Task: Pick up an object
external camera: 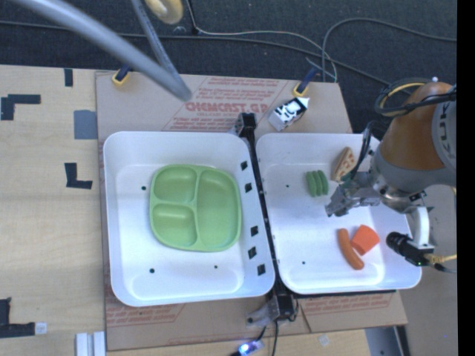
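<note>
Two bins: shallow white plastic trays side by side on a brown cardboard sheet (223, 99), the left bin (122, 199) and the right bin (297, 269) meeting along a black clipped seam.
Left bin contents: a light green plastic plate with three compartments (196, 207), lying flat near the middle.
Right bin contents: a small green ridged toy piece (317, 183) toward the upper middle; a tan wedge-shaped toy slice (342, 164) just beyond it near the far wall; an orange carrot-shaped toy (350, 249) and an orange block-shaped toy (365, 239) touching each other near the front right.
Arm: grey with an orange band (415, 136), reaching in from the right over the right bin.
Gripper: the grey two-finger gripper (338, 206) hangs low over bare bin floor, between the green ridged piece and the orange pair, apart from each.
Jaws: cannot tell whether spread or pressed together; nothing is seen pinched between them.
Bench: light wood surface (44, 199) with dark tape marks to the left of the cardboard.
</note>
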Motion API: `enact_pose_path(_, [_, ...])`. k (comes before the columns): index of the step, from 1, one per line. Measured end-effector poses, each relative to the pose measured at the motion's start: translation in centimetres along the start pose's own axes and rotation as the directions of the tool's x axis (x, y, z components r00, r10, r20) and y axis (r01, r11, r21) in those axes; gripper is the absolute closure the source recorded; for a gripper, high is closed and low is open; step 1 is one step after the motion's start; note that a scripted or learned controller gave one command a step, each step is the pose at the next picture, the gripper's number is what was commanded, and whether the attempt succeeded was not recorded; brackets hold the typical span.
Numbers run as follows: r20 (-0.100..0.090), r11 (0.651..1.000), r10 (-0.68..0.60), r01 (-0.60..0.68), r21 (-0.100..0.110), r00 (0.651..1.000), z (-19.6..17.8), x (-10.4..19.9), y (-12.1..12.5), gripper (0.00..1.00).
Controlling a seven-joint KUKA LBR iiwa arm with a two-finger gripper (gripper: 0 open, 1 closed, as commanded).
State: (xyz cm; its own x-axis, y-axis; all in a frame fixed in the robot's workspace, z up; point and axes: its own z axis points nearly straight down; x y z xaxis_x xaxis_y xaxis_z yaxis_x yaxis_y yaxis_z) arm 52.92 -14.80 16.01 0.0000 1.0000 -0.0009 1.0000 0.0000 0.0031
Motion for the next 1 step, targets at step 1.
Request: enact_pose_path(1, [0.001, 1.0, -0.002, 0.002, -0.003, 1.0, -6.29, -0.05, 0.58, 1.0])
